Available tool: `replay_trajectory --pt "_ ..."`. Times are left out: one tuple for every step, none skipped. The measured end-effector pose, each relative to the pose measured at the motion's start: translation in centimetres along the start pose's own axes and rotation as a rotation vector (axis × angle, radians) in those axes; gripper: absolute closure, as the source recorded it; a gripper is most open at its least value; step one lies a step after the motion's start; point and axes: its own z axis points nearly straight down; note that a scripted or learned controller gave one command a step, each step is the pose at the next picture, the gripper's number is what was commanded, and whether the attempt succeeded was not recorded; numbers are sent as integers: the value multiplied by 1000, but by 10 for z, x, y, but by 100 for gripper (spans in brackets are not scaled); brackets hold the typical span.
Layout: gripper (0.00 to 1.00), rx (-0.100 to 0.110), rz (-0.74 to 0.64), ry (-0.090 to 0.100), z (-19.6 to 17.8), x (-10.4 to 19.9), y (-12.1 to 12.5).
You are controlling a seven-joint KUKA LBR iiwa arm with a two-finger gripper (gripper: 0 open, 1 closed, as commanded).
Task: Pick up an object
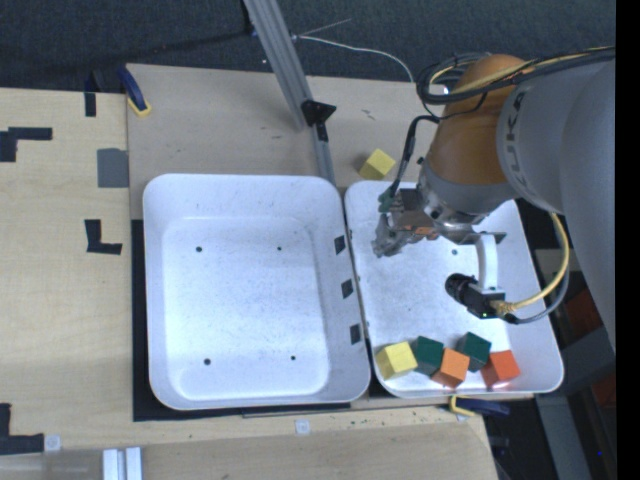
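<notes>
Hand (388, 240) hovers over right bin (520, 258), above blocks (448, 360).

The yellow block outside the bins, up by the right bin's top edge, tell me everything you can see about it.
The yellow block is a small cube-like piece, plain yellow with a matte look, turned at an angle to the bins. It lies on the tan bench board, just beyond the far rim of the right bin, near the foot of the slanted grey metal bar. It sits apart from the tool.
</notes>
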Motion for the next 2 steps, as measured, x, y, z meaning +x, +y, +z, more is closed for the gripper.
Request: replay_trajectory --pt "100 5 4 0 11 5 -54" --pt "0 0 3 -1 10 5 -52"
